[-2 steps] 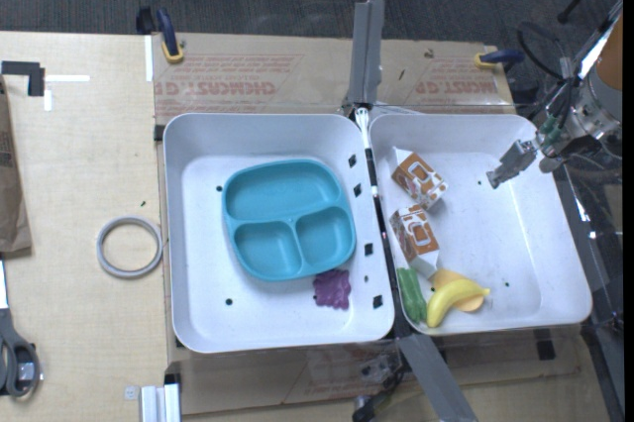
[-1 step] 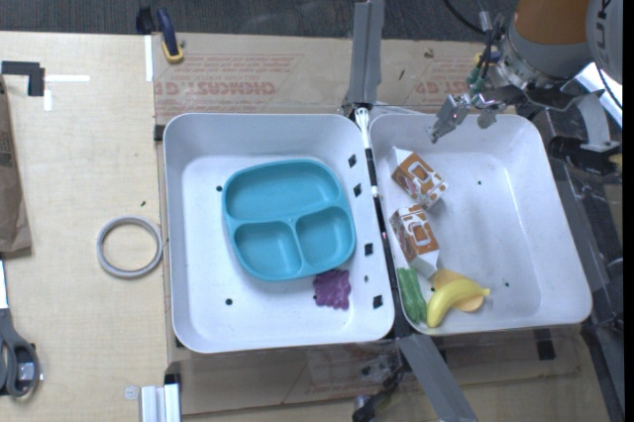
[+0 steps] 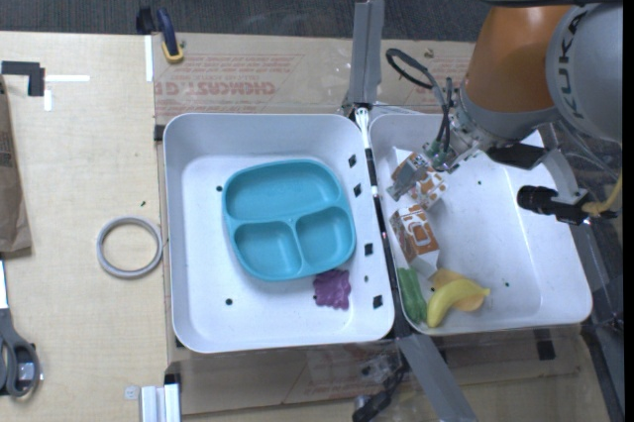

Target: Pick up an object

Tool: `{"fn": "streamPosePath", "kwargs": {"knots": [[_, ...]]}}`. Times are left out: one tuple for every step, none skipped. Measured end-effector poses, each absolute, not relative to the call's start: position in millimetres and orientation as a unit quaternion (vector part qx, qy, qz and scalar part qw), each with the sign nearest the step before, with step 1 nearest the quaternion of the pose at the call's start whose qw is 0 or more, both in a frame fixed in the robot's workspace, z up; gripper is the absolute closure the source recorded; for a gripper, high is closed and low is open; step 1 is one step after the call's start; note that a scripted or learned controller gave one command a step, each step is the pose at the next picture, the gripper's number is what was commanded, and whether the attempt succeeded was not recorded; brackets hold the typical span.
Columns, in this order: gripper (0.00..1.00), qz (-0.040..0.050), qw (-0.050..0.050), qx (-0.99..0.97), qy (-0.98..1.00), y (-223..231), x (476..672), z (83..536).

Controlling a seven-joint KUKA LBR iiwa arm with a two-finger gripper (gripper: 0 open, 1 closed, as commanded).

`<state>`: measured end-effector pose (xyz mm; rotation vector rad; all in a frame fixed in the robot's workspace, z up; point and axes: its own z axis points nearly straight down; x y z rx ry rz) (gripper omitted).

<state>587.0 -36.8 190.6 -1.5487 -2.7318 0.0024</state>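
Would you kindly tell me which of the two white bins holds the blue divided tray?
The left bin holds the blue divided tray; the right bin, under the arm, holds a banana instead.

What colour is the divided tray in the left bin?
The tray is light blue, turquoise-like, seen plainly in the camera view from above.

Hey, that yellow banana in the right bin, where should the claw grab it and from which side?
Probably across the banana's thick middle, coming straight down from above. It lies flat on the right bin's floor, and its narrow curved body suits fingers set across it. The green item lies close on its left, so that finger needs care.
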Motion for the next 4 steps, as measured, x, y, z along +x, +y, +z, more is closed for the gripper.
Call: {"fn": "streamPosePath", "kwargs": {"knots": [[0.00, 0.0010, 0.000, -0.495, -0.869, -101, 619.5, 127], [0.00, -0.0069, -0.014, -0.436, -0.900, -98, 612.1, 107], [1.00, -0.0087, -0.018, -0.438, -0.899, -99, 614.4, 119], [1.00, 0.0006, -0.002, -0.502, -0.865, -30, 609.3, 193]]}}
